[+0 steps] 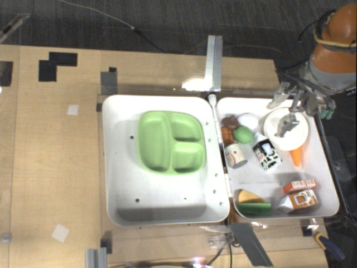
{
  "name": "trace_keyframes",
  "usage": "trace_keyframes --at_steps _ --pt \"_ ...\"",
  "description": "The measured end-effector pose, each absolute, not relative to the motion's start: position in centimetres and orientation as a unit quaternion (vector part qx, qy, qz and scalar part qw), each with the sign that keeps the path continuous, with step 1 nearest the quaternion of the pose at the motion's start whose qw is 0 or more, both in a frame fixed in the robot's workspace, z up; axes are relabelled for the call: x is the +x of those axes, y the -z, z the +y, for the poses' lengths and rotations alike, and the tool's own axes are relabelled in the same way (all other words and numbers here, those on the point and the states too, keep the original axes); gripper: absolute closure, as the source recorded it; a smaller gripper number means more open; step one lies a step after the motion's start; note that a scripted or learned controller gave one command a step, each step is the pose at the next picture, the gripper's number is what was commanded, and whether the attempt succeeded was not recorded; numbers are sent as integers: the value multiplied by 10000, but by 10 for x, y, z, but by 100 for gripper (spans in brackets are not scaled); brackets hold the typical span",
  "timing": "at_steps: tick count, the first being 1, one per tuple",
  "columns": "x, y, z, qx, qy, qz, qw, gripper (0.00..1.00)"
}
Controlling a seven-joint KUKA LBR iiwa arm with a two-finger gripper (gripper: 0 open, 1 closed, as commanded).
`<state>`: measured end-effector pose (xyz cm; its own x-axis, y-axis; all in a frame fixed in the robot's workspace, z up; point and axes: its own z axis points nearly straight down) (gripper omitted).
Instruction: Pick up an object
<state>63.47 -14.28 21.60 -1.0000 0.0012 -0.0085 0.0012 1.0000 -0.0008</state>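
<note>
My gripper [283, 114] hangs open over the back right of the right bin [329, 177], above a white bowl [285, 138], and nothing is held between its fingers. An orange carrot [297, 156] pokes out from under the bowl's right rim. To the left of the bowl lie a black-and-white patterned block [267, 154], a small can [236, 155], a green ball [243, 134], a brown object [227, 128] and a small white item [249, 119]. At the bin's front are two orange-and-white cartons [301, 194], a yellow wedge [249, 196] and a green cucumber [255, 208].
The left bin [120, 188] holds a green divided tray [170, 141]. A raised wall [219, 149] separates the two bins. A metal post [214, 63] stands behind that wall. The arm's orange band [339, 29] is at the top right.
</note>
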Motion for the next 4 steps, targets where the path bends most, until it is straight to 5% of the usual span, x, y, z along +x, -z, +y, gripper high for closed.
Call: trace_keyframes --at_steps 1,2,3,4 --pt "605 -100 -131 1297 0 9915 64 0" --pt "555 -91 -144 1237 5 9923 90 0" --pt "616 -110 -163 1192 1 9928 67 0" --pt "588 -91 -176 1923 -24 9813 82 0"
